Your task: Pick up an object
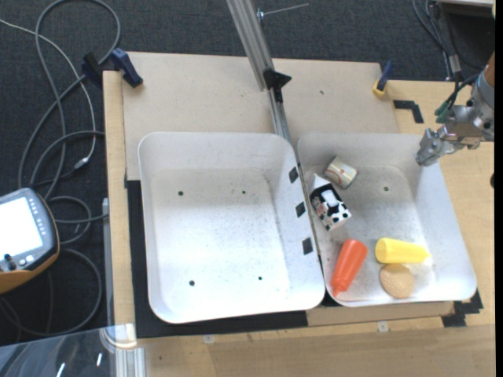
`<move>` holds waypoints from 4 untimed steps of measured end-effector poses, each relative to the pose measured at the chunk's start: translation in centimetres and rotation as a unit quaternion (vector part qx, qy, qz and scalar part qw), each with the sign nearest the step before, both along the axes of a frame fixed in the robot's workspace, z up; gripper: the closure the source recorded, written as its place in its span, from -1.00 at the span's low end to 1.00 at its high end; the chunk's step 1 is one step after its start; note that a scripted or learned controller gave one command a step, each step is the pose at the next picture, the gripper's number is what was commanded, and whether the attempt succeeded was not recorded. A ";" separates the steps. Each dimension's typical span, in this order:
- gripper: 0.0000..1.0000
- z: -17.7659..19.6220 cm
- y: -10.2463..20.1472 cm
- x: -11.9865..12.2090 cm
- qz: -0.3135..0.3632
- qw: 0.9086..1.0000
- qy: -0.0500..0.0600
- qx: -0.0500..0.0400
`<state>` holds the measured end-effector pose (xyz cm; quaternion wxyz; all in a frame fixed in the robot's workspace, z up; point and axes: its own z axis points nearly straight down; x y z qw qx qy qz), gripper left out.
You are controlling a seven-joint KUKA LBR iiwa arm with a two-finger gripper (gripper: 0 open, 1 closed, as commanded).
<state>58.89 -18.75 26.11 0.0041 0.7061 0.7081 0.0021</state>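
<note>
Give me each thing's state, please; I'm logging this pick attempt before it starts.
gripper: over the right bin's far right rim, holding nothing
orange carrot: lying in the right bin
yellow piece: lying flat
tan round piece: resting
beige cylinder: on its side
black-and-white toy: lying by the left wall

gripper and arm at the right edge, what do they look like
The gripper is small, grey metal, with a pale silvery tip. Above it sits a chunkier grey metallic wrist block, and a thin green cable loops beside it. A sliver of orange band shows where the arm meets the frame's edge.
</note>
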 end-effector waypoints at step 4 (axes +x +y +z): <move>1.00 -3.4 21.3 -5.1 0.002 1.000 0.007 0.003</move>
